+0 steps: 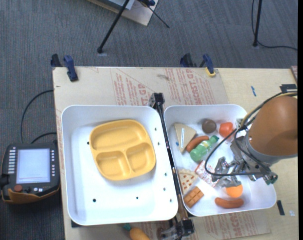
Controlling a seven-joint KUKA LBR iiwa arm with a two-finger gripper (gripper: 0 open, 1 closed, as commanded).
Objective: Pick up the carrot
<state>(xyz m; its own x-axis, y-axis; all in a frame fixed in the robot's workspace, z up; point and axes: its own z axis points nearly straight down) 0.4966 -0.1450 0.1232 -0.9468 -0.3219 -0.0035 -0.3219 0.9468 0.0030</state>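
An orange carrot [137,233] with a green tip lies on the bench in front of the bins, just below the left bin's front edge. My gripper [233,178] hangs low over the front of the right bin [269,200], far to the right of that carrot. Right beneath it sits a round orange toy [235,190], partly covered by the gripper. The arm's orange band [275,126] hides the bin's right side.
The right bin also holds a cheese wedge [183,133], a brown ball [209,125], a red tomato [226,129], a sausage [197,142], a green bottle [201,151], a pizza slice [187,177], a waffle [193,197] and another sausage [229,202]. A yellow divided plate [122,149] lies in the left bin [76,194].
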